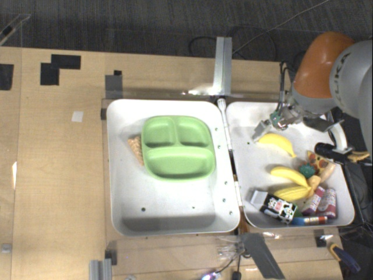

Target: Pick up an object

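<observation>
Nearest object: a yellow curved plastic banana [278,142] lies in the upper middle of the right white bin [245,156], just below and beside the pincer, on bare floor.
Other bananas: two more yellow plastic bananas [289,175] lie lower in the same bin, one above the other and touching, with a small green-and-yellow toy [306,171] at their right end.
Lower clutter: a black-and-white printed box [278,207] sits near the bin's bottom edge, beside red and pink tubes [322,203] and a blue-tipped pen-like item [303,220] in the lower right corner.
Pincer [267,127]: it hangs over the upper part of the right bin, its thin fingers splayed apart and nothing between them; one tip points toward the bin's left wall.
Arm: the grey arm with its orange band [317,69] enters from the upper right of the frame.
Open room: the upper left and middle left of the right bin's floor are bare; the crowding is along the bottom and right.
Left bin: the left white bin [125,203] carries a green divided plastic tray [177,147] in its upper half, with a tan woven piece [136,149] tucked under the tray's left edge.
Counter: the pale wooden counter [52,174] spreads to the left of the frame.
</observation>
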### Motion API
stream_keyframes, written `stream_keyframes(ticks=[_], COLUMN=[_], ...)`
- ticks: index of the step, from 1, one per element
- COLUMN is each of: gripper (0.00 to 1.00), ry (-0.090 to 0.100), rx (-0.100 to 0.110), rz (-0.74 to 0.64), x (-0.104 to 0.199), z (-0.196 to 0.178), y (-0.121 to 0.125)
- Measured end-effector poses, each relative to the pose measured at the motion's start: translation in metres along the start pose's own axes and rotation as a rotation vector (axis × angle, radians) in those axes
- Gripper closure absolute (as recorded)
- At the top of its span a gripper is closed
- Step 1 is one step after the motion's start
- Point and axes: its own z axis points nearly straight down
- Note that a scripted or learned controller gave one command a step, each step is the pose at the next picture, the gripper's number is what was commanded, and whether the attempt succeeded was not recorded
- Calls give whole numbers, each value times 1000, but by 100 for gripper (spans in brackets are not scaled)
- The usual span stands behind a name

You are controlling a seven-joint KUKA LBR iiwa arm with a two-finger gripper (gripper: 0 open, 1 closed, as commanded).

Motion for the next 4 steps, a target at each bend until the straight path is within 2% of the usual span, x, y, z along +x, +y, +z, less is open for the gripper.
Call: stream_keyframes(ticks=[1, 2, 3, 4], gripper=[0, 0, 100, 100], ry=[-4, -5, -6, -1], rx=[-8, -8, -15, -3], rz=[-86, 7, 6, 39], x=[-5, -32, -31, 31], z=[34, 34, 21, -88], y=[-13, -49, -46, -7])
